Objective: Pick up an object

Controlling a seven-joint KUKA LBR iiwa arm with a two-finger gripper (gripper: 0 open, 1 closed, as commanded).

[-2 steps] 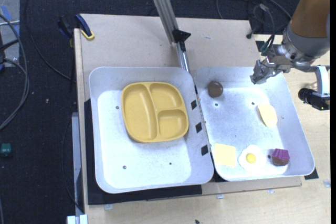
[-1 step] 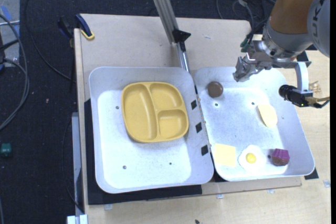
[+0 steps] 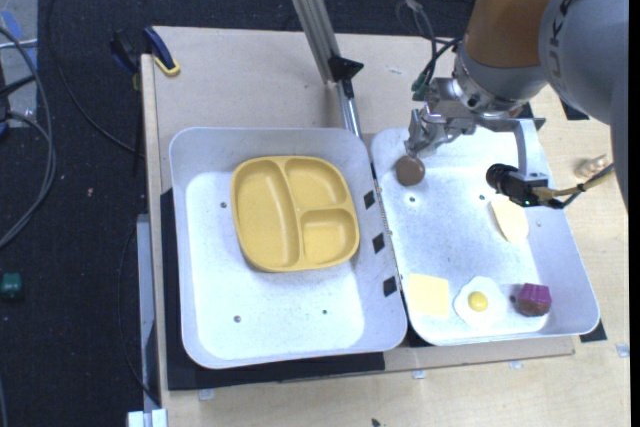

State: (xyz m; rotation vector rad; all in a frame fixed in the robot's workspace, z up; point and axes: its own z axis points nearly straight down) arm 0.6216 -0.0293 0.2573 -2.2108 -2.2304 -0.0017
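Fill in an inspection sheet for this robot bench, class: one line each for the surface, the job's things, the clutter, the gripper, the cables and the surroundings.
Surface: wooden bench bearing a left bin and a right bin, side by side.
Job's things: in the right bin, a brown round piece at the far left corner, a pale yellow wedge, a yellow square slice, a fried egg and a purple piece along the near edge.
Clutter: yellow divided plate in the left bin.
Gripper: gripper just above the brown round piece; grasp cannot be told.
Cables: black cable over the right bin; more on the floor.
Surroundings: dark floor, metal pole.
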